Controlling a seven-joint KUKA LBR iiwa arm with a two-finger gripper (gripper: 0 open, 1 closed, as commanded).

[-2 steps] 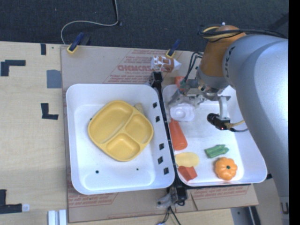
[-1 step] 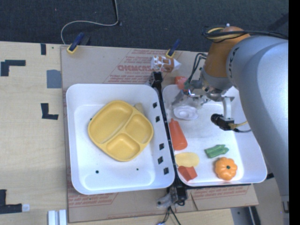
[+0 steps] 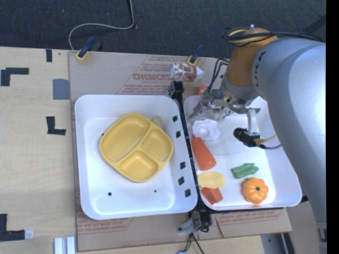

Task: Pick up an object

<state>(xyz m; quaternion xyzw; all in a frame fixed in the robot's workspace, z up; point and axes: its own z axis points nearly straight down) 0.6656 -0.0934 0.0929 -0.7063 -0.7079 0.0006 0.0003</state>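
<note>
From my end I count two white bins: the left bin (image 3: 85,157) has one yellow divided plate (image 3: 136,147). The right bin (image 3: 280,165), next to it, has one carrot (image 3: 203,153), one green pepper (image 3: 244,170), one orange pumpkin (image 3: 255,190), one yellow chip-looking piece (image 3: 211,180), one red block (image 3: 212,195) and one clear cup (image 3: 205,128).

bench (image 3: 32,157): pale wood top with black tape marks
board (image 3: 143,73): brown cardboard sheet lay flat on the bench, printed in red
left bin (image 3: 87,142): white, sat on the board
right bin (image 3: 283,168): white, touched the left bin along their shared edge
clamps (image 3: 83,52): yellow-and-blue, at the board's far edge
</note>
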